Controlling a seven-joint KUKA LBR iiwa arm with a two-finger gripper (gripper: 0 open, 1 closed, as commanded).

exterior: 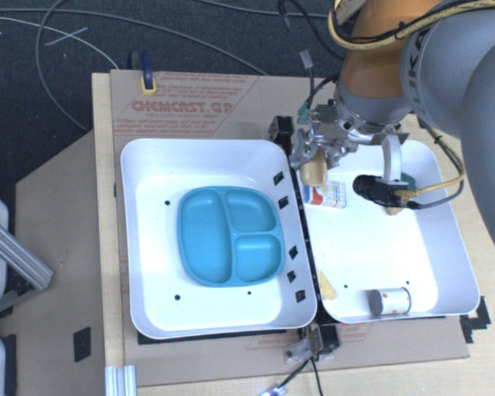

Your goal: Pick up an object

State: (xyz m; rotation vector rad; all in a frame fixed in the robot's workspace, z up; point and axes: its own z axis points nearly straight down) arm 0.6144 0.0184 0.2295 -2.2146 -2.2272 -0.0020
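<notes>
The camera view looks down on the gripper (320, 157), which hangs low at the top left corner of the right bin (445, 246). I cannot tell how the gripper is set, because the wrist covers it. A small tan thing (314, 173) sits right under the gripper, at about 6 o'clock from it. I cannot tell if the gripper has it. Just below that lies a little white packet with red on it (328, 195), flat on the bin floor.

At 3 o'clock from the gripper a black part with a yellow cable (388, 191) sticks out from the arm. It covers some of the bin floor there.

Down at 5 o'clock, near the bottom edge of the right bin, a small grey and white can (390, 301) lies on its side. A tiny tan bit (325, 286) rests at 6 o'clock, close to the wall between the bins.

At 8 o'clock, the left bin (144, 229) holds a blue plate with three parts (229, 235), lying flat in the middle. It is well apart from the gripper.

The big grey and orange arm (396, 40) fills the top right, at 1 o'clock, and hides the far corner of the right bin.
</notes>
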